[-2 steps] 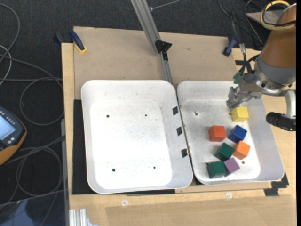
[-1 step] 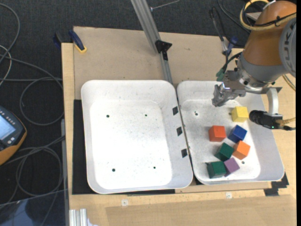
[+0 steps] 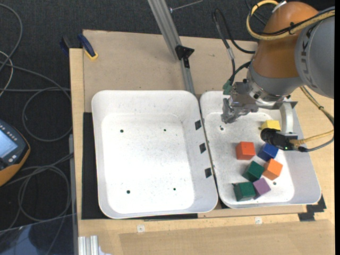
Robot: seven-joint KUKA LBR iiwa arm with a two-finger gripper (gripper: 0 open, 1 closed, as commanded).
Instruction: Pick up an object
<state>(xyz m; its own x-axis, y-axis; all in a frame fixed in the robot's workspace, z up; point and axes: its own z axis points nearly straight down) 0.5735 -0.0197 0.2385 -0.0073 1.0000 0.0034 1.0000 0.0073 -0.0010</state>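
A wooden desk point(image 3: 133, 52) fills the middle of the frame, with dark floor and loose cables around it. On the desk's left half sits a shallow white left bin point(image 3: 106, 105). Just beside it to the right, the two touching along their long edges, sits the right bin point(image 3: 305, 187). In the lower middle of that bin lies a loose cluster of blocks: a red block point(image 3: 245, 150), a green block point(image 3: 255, 170), a darker green block point(image 3: 244, 190), a purple block point(image 3: 261, 186), an orange block point(image 3: 273, 169) and a blue block point(image 3: 269, 151). A yellow block point(image 3: 272, 125) sits apart, higher up. The pincer point(image 3: 228, 116) hangs over the right bin's upper left part, with nothing between its fingers; whether they are apart or together I cannot tell.
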